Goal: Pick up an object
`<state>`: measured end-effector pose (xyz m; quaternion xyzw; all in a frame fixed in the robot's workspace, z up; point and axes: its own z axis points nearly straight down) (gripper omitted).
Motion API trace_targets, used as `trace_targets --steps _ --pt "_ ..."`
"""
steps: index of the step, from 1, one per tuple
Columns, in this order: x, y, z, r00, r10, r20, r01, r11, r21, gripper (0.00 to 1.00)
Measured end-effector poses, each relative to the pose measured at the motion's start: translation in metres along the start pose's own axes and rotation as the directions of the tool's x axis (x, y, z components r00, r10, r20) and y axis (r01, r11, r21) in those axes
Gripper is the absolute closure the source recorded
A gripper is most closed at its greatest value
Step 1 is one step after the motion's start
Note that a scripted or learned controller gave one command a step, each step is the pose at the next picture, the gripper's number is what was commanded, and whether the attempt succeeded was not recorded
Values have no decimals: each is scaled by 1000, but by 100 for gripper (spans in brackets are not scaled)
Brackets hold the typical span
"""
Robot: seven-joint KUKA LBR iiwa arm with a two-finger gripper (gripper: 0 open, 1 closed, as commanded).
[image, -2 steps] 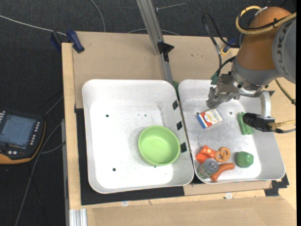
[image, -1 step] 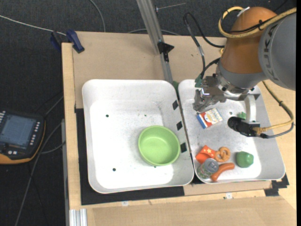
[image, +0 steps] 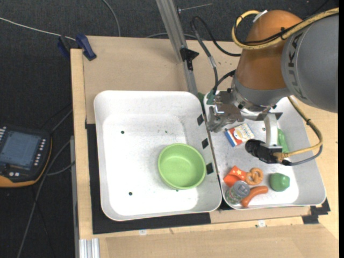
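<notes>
Gripper (image: 244, 123) hovers right of centre over the blue-red packet (image: 237, 134), finger state unclear; green bowl (image: 181, 166) sits centre

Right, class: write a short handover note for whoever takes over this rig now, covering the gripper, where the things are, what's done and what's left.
Gripper: low over the right bin's upper left corner; whether it holds anything cannot be seen.
Left bin: green bowl.
Right bin: red-white-blue packet, pretzel, orange piece, red sausage, green ball, all lying on the floor.
Done: nothing visibly lifted.
Left: pick up one object.
</notes>
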<state>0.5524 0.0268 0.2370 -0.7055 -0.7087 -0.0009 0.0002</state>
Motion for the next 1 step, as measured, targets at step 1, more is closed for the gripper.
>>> trace_targets --steps 1 --pt "54 -26 3 1000 -1 0 1 1000 2 100"
